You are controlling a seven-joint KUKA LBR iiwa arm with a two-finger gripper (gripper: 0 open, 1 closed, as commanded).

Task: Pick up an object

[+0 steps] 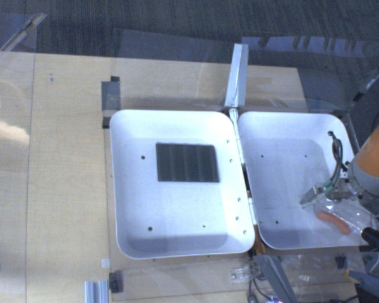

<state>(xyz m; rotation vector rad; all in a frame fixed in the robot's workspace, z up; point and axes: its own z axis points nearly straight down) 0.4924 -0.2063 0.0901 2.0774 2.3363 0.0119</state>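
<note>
My jaws (317,197) hang low in the right bin (284,137), near its right wall. I cannot tell if they are apart or together. An orange stick (335,221) lies on the bin floor just beside them. Its long side slants from upper left to lower right. The left bin (177,213) holds a dark pad (187,163).

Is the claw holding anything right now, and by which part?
Cannot be told. The claw is low in the right bin, just beside a small orange-red object, but the view does not show anything between its fingers.
</note>
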